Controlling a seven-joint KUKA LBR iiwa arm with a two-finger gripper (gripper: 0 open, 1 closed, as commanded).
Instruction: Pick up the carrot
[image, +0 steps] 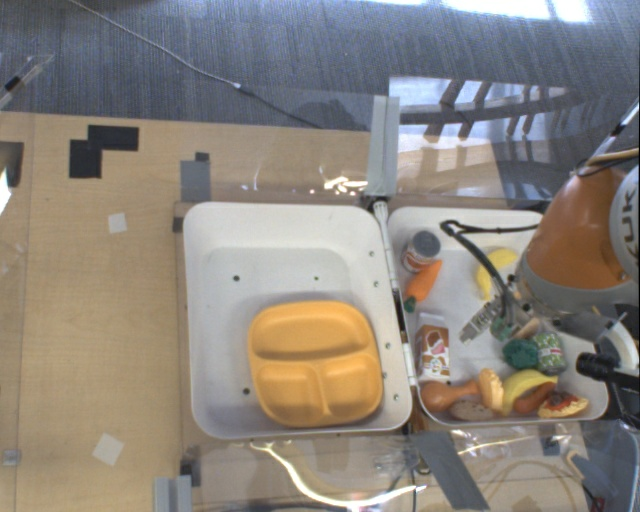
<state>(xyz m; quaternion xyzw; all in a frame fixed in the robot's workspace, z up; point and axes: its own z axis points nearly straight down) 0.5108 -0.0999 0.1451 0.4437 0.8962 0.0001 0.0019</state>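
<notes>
Two bins sit side by side; the carrot (424, 280) lies in the right bin (455, 222), near its left wall, just below a small can (421, 247). The end effector (490, 318) hovers nearby, apparently empty. A descent from there would likely miss the carrot and catch the neighbouring clutter.

a single fixed camera looks down on the bench (90, 300) at a slant from above, far enough back to take in both white bins, the left bin (285, 235) and the right bin (455, 300), with grey floor at the top and the arm (585, 240) entering from the right.
</notes>
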